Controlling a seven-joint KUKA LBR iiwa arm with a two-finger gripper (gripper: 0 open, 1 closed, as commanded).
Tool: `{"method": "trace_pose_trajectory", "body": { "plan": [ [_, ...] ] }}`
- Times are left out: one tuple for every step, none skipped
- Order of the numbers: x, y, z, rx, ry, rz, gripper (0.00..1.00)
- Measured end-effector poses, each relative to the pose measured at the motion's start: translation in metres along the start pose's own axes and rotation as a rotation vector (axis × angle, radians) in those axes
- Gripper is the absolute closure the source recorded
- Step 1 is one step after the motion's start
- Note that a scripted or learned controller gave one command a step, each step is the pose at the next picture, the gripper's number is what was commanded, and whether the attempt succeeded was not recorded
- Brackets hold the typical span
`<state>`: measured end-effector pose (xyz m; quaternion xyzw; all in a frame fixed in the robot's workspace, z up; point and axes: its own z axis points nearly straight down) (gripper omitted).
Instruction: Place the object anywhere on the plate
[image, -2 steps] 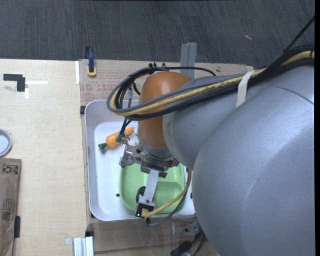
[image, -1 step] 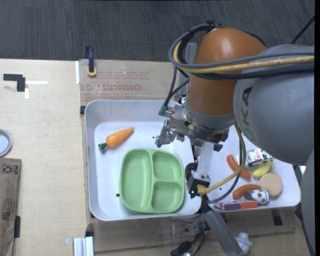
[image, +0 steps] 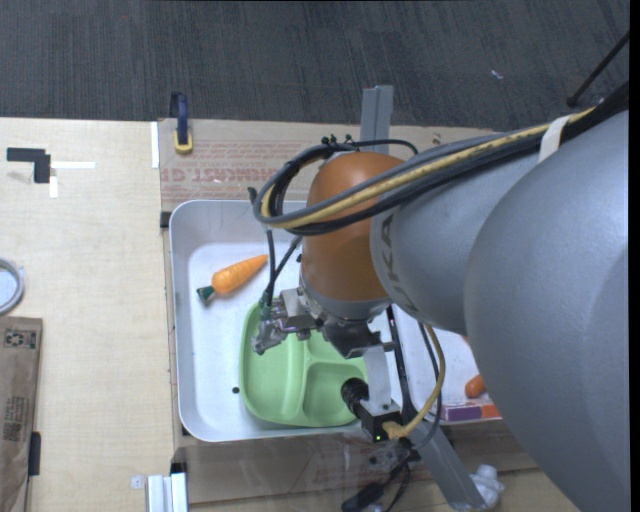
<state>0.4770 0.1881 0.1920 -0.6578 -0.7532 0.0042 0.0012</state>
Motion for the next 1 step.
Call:
{"method": "trace_pose_trajectory", "body": {
  "plan": [
    [-0.0018,0.0005,-0.0066,0.005,-0.003,0.003,1.00]
  ]
}}
